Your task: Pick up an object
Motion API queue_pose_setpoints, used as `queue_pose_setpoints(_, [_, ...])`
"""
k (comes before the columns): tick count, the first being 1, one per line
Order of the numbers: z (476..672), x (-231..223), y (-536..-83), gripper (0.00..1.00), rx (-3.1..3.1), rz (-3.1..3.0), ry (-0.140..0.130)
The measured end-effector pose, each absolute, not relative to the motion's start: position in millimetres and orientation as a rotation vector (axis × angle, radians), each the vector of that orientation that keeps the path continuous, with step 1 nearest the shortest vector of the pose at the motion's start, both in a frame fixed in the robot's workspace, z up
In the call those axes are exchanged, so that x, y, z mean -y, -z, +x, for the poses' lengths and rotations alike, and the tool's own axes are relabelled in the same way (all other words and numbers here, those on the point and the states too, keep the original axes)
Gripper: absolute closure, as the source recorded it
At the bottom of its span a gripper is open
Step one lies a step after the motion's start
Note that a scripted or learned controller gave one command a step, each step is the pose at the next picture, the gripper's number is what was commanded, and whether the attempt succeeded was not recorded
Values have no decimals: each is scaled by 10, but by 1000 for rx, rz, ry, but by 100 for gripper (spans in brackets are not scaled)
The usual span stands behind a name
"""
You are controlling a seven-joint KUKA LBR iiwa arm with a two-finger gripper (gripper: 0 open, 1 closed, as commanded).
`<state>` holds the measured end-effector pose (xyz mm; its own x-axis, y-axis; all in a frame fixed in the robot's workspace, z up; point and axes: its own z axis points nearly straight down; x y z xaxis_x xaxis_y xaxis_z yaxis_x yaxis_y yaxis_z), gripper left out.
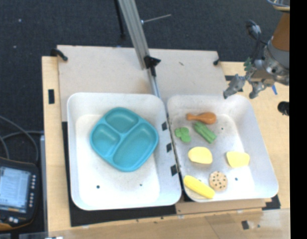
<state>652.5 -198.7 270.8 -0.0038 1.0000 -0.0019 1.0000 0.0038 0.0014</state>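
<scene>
Two white bins, the gripper above the far rim of the right bin.

We see its fingers spread and empty; a blue divided plate fills the left bin, toy foods the right.

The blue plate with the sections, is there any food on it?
Empty. The blue plate lies flat in the left bin with all three sections bare; the toy foods, such as the cookie, sit in the right bin.

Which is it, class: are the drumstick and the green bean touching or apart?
Apart. The camera view shows a strip of white bin floor between the drumstick and the green bean.
</scene>
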Motion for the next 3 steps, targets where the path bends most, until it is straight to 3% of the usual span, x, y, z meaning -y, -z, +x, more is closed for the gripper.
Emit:
queue_pose_setpoints(1, [6522, 1995, -2710, 0, -2223, 2215, 3])
queue_pose_setpoints(3, [6509, 2010, -1857, 0, -2224, 2219, 7])
